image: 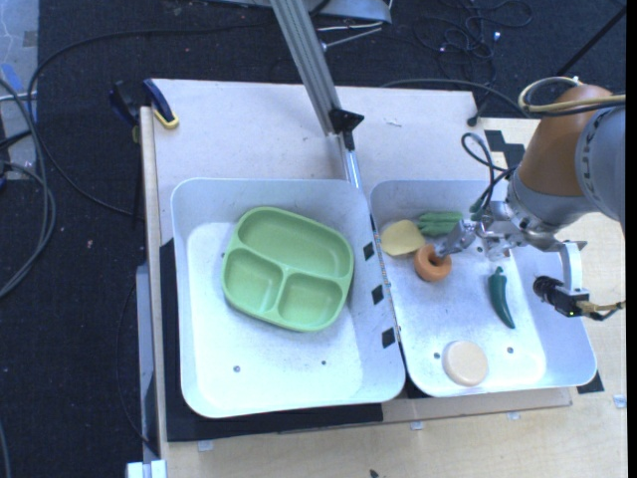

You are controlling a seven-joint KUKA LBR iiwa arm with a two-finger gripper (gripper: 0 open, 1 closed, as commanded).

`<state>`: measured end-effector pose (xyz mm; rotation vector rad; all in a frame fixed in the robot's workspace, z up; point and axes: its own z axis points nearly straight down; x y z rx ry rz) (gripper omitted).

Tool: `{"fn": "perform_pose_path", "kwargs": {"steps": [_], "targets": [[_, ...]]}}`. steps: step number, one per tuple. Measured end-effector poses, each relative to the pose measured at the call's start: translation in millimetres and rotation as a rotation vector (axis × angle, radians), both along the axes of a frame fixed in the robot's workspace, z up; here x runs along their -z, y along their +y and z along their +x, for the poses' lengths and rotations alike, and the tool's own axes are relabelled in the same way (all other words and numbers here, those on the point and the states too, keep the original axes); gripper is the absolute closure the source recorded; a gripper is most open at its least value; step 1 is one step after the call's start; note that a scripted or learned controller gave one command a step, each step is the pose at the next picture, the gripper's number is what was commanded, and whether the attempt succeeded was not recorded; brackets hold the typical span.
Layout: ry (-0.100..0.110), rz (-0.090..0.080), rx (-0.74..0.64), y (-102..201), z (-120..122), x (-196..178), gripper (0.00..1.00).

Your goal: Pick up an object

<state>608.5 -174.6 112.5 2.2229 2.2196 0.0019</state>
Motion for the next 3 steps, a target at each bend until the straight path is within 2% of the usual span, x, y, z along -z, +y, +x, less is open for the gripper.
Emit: {"fn": "perform_pose_path", "kwargs": {"steps": [1, 2, 3], "targets": [[-0.015, -0.003, -0.002, -0.2, 5.9, 11.4, 0.0], [-0.025, -0.003, -0.003, 0.6, 8.8, -2.4, 1.0], [-0.004, -0.002, -0.004, 4.2, 8.1, -65.8, 1.0]]}}
